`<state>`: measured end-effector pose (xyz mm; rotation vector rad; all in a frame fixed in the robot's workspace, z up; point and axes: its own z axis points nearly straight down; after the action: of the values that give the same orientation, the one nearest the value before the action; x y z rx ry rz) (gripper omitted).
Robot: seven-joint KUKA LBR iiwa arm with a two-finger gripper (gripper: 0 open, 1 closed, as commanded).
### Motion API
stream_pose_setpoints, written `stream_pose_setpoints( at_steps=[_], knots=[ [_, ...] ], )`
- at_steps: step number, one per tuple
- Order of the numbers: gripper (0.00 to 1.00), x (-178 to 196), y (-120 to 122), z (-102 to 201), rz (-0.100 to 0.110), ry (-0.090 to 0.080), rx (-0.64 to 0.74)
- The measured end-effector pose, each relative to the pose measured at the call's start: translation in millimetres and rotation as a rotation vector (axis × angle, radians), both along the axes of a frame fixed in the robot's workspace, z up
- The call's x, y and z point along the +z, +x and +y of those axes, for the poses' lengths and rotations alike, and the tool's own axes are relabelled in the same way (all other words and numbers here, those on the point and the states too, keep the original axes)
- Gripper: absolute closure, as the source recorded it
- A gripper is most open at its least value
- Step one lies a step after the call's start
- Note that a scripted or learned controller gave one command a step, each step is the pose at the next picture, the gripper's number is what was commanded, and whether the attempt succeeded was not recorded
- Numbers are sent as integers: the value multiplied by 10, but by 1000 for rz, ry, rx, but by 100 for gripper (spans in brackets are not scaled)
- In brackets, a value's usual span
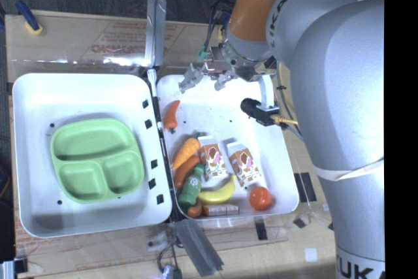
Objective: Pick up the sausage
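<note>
The sausage [185, 170] looks like the reddish-brown stick lying slantwise in the right bin [281, 160], pressed against the underside of an orange carrot [185, 149]. Its lower end is partly hidden by a green bottle-shaped toy [191, 188]. My gripper [206, 80] hangs over the far end of the right bin, well above and behind the sausage. Its two fingers are spread apart with nothing between them.
A red-orange pepper [171, 114] lies by the right bin's left wall. Two small cartons [228, 161], a banana [219, 192], a tomato [260, 198] and a brown bar [220, 210] crowd the near end. The left bin [32, 140] holds a green divided plate [98, 159].
</note>
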<state>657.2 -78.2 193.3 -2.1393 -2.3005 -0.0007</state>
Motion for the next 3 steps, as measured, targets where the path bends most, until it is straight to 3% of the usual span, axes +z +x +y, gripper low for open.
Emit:
stream_pose_setpoints(
  at_steps=[1, 2, 3],
  knots=[
    [0, -1024, -560, -220, 5, 0, -246],
    [0, -1023, -559, -221, 5, 0, -246],
    [0, -1002, -65, -175, 2, -2, -30]
  ],
)
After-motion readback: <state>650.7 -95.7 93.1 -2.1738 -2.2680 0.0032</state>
